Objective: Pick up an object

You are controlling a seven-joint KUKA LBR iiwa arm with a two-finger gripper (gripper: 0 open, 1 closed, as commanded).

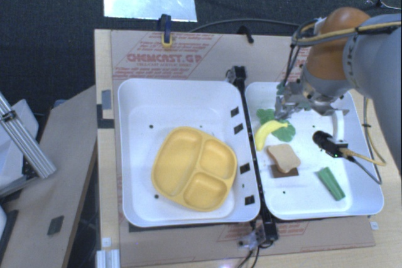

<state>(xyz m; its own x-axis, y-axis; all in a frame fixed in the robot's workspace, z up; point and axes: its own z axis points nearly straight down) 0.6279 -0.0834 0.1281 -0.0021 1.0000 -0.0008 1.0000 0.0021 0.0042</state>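
Gripper (pixel 284 105) sat low in right bin (pixel 364 198), right of centre frame, just above banana (pixel 269 130) and green leaf (pixel 266 115); grasp state unclear.

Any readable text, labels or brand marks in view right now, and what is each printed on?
"CHEMCAST GP" in red capitals, on the tan protective sheet behind the two white bins.
Smaller red print repeated across that sheet, including its front edge, is too blurred to read.
Nothing legible on the yellow tray, the toy food or the arm.
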